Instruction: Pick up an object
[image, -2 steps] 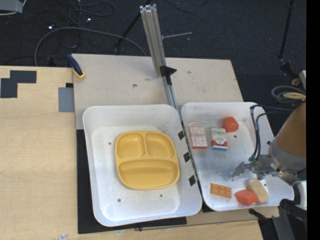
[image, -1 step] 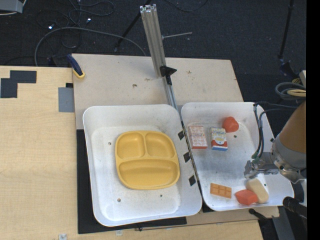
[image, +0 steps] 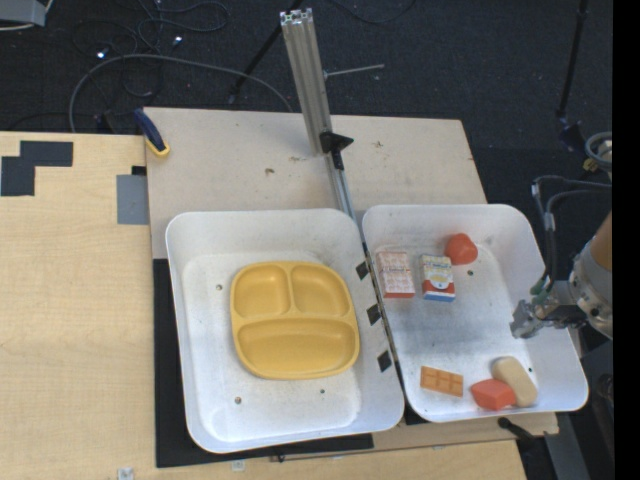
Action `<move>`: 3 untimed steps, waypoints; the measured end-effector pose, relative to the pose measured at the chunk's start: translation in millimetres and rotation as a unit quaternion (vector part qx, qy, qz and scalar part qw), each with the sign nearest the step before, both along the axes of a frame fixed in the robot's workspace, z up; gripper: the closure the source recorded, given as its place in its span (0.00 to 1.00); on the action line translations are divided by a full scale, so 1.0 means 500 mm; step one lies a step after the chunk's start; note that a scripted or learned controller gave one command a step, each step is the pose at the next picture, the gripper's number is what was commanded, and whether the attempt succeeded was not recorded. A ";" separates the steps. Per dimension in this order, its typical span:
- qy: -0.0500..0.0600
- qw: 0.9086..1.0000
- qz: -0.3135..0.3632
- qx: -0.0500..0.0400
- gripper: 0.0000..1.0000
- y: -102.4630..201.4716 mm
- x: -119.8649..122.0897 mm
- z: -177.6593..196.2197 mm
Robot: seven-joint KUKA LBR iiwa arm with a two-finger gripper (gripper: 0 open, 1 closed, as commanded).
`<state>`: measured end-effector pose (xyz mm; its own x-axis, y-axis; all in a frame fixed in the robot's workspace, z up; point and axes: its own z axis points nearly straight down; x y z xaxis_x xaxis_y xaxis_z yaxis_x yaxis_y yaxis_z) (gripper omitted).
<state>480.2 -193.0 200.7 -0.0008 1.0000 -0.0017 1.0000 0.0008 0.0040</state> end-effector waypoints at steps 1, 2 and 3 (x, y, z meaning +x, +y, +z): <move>0.000 1.000 0.001 0.000 1.00 -0.002 0.002 0.095; 0.002 1.000 0.002 0.002 1.00 0.079 0.044 0.097; 0.004 1.000 0.002 0.002 1.00 0.177 0.079 0.068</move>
